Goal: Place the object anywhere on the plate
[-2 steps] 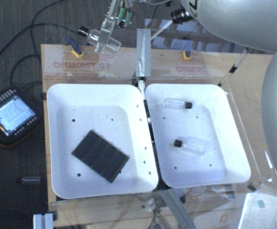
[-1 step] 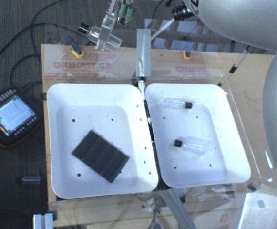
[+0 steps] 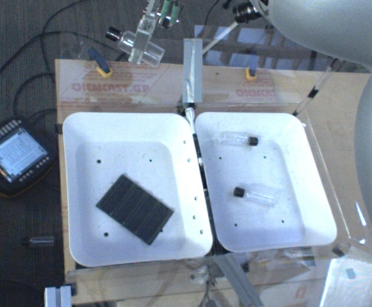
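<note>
Two white bins sat side by side on the wooden surface (image 3: pixel 339 146). In the left bin (image 3: pixel 83 139) lay a dark flat plate (image 3: pixel 135 208), a rectangle with ridges on it, turned at a slant so its long side ran from upper left to lower right.

In the right bin (image 3: pixel 314 171) were two small clear vials with black caps. The upper vial (image 3: pixel 237 139) lay near the back of the bin, on its side, its long way going left to right with the cap at the right end. The lower vial (image 3: pixel 255 195) lay near the middle of the bin, also on its side, tilted a little, with its cap at the left end. The two vials were well apart from each other and from the plate.

The end effector (image 3: pixel 148 27) hung high up past the back edge of the bins, over the left side, well away from both vials. Something clear showed at its tip, but I could not tell what it was, or how far open the end effector stood.

A handheld screen (image 3: pixel 14 152) rested on the floor to the left.
</note>
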`<state>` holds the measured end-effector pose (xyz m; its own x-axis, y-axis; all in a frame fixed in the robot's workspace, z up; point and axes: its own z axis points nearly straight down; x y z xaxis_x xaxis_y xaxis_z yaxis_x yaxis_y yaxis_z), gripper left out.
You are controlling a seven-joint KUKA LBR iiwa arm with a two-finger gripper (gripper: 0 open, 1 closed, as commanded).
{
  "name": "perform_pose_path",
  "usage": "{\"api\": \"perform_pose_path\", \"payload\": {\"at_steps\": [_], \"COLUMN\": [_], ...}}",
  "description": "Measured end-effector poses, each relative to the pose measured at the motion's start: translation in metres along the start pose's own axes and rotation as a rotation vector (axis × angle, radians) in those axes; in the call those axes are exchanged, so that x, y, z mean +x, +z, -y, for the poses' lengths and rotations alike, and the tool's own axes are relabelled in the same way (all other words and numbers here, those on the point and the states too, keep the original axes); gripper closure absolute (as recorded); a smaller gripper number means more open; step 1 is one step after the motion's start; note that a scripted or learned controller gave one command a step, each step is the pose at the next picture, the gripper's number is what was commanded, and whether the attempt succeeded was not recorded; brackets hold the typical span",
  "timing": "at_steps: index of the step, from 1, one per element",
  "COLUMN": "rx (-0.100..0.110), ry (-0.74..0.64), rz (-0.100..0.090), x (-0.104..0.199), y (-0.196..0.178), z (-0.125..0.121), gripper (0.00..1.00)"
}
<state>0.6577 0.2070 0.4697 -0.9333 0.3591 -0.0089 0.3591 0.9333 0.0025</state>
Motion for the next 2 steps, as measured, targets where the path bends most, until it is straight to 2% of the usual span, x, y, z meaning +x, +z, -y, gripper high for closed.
{"api": "perform_pose_path", "payload": {"at_steps": [2], "rx": [-0.002], "ry": [0.002], "rz": [0.003], "x": [-0.0016], "y": [-0.018], "z": [-0.0015], "gripper": [1.0]}}
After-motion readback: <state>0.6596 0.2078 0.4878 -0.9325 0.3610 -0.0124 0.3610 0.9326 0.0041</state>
